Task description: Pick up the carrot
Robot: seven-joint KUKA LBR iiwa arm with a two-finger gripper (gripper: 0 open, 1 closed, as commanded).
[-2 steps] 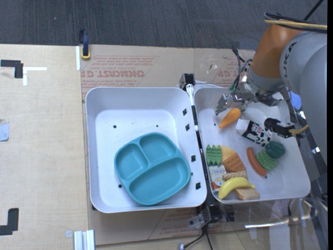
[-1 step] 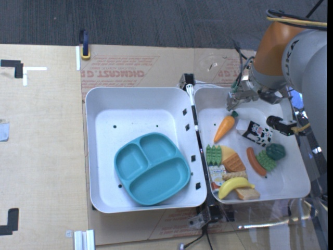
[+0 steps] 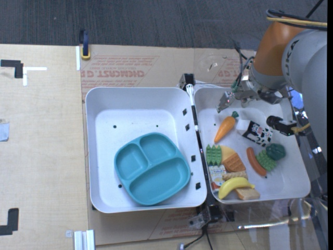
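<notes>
Gripper (image 3: 227,102) sits over the far part of the right bin (image 3: 296,189), reaching in from the right under the grey arm with its orange band (image 3: 273,48). Whether it is released or clenched: cannot tell from this angle. Nothing visibly held.

Carrot (image 3: 225,128) lies on the bin floor just below the gripper, near the bin's left wall, apart from the gripper. Long axis runs diagonally: green top toward upper right, close to the gripper; pointed orange tip toward lower left.

Just right of the carrot's top: a small black-and-white cow-patterned carton (image 3: 257,133). Farther right and nearer: a sausage (image 3: 255,161) and a green leafy vegetable (image 3: 270,156), side by side. Below the carrot's tip: a green ridged piece (image 3: 213,155), touching an orange-yellow wedge (image 3: 231,160). Near front wall: a banana (image 3: 234,186) resting over a bread-coloured piece (image 3: 247,194).

Left bin (image 3: 104,103) holds a teal divided plate (image 3: 152,167), three compartments, tilted on the floor. Both bins rest on cardboard (image 3: 119,66) on the bench.
</notes>
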